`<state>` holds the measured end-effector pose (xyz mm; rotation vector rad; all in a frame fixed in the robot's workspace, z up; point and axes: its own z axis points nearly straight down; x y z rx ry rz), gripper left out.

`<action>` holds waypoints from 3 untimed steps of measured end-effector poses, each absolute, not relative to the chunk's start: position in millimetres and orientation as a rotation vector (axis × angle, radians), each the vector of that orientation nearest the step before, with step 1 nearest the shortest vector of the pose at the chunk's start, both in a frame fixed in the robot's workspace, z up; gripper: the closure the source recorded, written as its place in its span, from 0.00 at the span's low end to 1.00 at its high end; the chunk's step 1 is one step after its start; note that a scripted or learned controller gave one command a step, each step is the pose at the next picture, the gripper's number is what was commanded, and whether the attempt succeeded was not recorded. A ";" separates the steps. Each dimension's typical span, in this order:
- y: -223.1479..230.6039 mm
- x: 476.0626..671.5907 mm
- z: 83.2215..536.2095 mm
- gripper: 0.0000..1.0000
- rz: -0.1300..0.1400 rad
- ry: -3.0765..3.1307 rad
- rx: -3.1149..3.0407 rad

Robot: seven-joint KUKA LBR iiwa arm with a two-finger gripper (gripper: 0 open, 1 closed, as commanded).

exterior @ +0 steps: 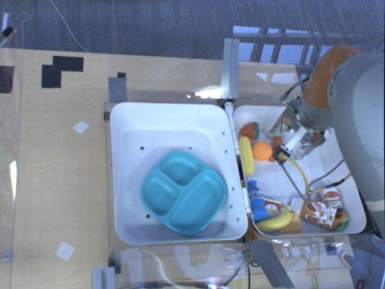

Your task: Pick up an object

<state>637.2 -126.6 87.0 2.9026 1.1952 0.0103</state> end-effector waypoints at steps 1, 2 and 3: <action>-99.3 628.2 87.7 0.00 0.014 0.606 3.081; -86.6 620.5 88.0 0.00 0.016 0.341 3.120; -86.6 620.5 88.0 0.00 0.016 0.342 3.120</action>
